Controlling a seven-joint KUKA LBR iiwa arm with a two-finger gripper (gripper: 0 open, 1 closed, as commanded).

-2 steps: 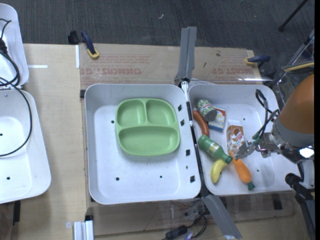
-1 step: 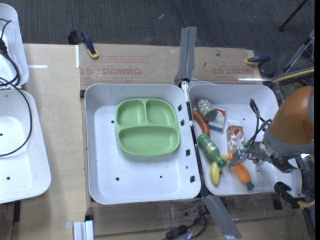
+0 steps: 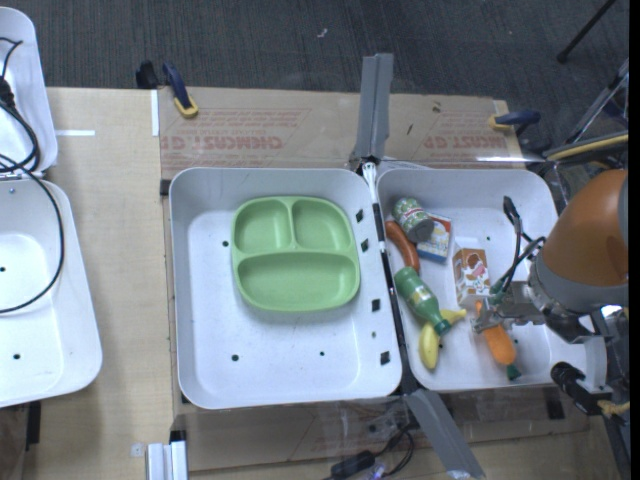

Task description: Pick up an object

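Observation:
The right bin (image 3: 470,180) holds several small items. A green bottle (image 3: 417,296) lies beside a yellow banana (image 3: 430,346). An orange sausage (image 3: 402,245) and a tin can (image 3: 412,215) sit toward the back, next to a small white carton (image 3: 470,271). An orange carrot (image 3: 499,348) lies near the bin's front right. My gripper (image 3: 493,311) hangs low in the bin, just behind the carrot's top end and right of the carton. The arm's orange band (image 3: 592,230) covers the bin's right side.
The left bin (image 3: 200,348) holds a green divided plate (image 3: 296,254). A grey divider post (image 3: 375,108) stands between the bins at the back. Clamps (image 3: 180,93) sit on the cardboard behind. White trays with a black cable (image 3: 30,268) lie at the far left.

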